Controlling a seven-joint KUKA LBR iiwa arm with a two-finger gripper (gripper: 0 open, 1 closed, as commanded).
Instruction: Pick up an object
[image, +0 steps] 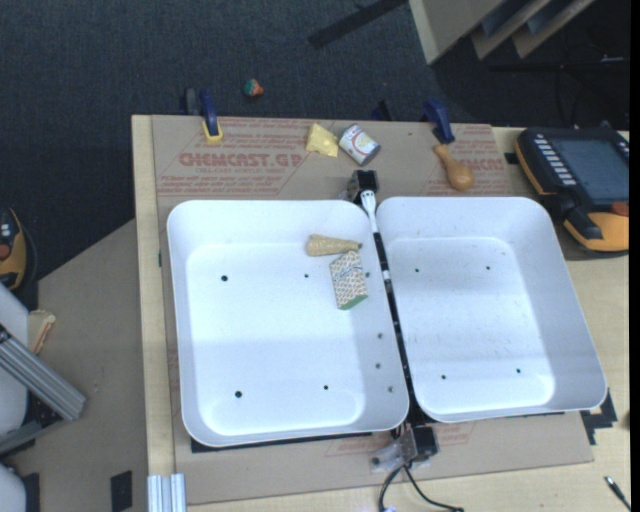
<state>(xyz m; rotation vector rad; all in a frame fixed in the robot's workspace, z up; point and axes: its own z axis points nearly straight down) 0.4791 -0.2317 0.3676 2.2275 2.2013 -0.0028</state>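
While two white bins (200, 300) sit side by side, a tan piece (331, 245) and patterned packet (348, 279) lie touching in the left bin's far right.

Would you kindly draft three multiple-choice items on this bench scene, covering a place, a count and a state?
1. Where does the green-patterned paper packet lie?
A. left white bin
B. right white bin
C. cardboard

2. How many objects lie in the left bin?
A. one
B. two
C. four

3. How does the tan elongated piece rest?
A. standing upright
B. hanging over the rim
C. lying flat

Answers: 1 A, the packet sits near the left bin's right wall; 2 B, the packet and the tan piece; 3 C, it lies along the floor.
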